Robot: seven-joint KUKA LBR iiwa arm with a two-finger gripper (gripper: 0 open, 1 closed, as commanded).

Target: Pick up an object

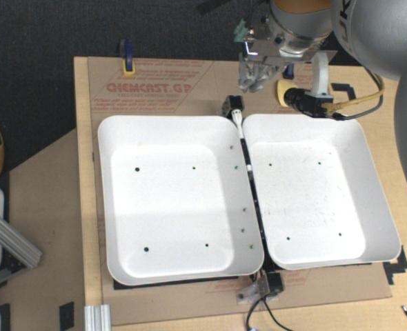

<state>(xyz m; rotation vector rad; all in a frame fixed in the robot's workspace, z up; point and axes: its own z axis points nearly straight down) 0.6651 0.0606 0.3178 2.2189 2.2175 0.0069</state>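
Dark carpet lies behind a tan tabletop (155, 81) with red letters printed on it. Two flat white bins sit on it side by side, so close that their edges touch along a black strip in the middle. The left bin (121, 185) shows a bare white floor with four small dark dots. The right bin (369, 205) looks the same, with a few dots and some faint specks. I think the dots are holes or screws, not things to grab. I cannot find any object to pick up in either bin.

The grey arm comes in from the right, with its orange band high up near the top edge. The tool (257, 74) hangs above the far edge of the tabletop, behind the bins and near where they meet. It is small and blurry, so I cannot tell how it is set. Nothing shows in its grip. It may be parked up there so the camera can see both bins.

A blue and yellow clamp (127, 56) pins the board at the back, likely so it does not slide.
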